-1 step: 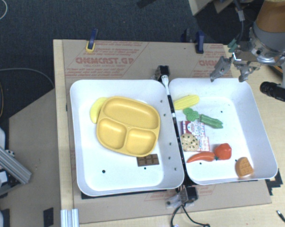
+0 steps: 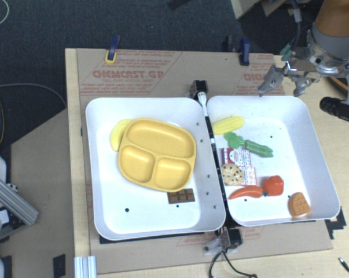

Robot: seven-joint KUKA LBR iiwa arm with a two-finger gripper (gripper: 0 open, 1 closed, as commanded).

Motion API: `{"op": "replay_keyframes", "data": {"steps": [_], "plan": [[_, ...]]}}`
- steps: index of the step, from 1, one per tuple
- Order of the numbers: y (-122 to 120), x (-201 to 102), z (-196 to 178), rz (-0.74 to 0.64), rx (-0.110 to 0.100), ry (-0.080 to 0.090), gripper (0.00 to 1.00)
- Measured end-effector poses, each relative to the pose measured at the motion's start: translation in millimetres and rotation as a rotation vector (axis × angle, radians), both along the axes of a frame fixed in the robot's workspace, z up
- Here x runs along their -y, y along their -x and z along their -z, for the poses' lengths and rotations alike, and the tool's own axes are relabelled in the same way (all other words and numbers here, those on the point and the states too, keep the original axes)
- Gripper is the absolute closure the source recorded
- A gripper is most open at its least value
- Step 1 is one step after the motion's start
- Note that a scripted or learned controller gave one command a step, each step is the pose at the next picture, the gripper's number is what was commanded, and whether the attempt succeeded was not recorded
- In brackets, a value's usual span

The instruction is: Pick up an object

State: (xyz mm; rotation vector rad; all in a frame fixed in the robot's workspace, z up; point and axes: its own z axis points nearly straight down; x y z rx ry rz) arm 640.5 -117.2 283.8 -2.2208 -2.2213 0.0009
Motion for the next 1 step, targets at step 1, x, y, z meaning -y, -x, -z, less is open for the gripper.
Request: {"op": "replay_keyframes", "data": {"steps": [1], "plan": [[0.8, 2.7, 43.0, 0.001, -0.005, 0.000, 0.00]]}}
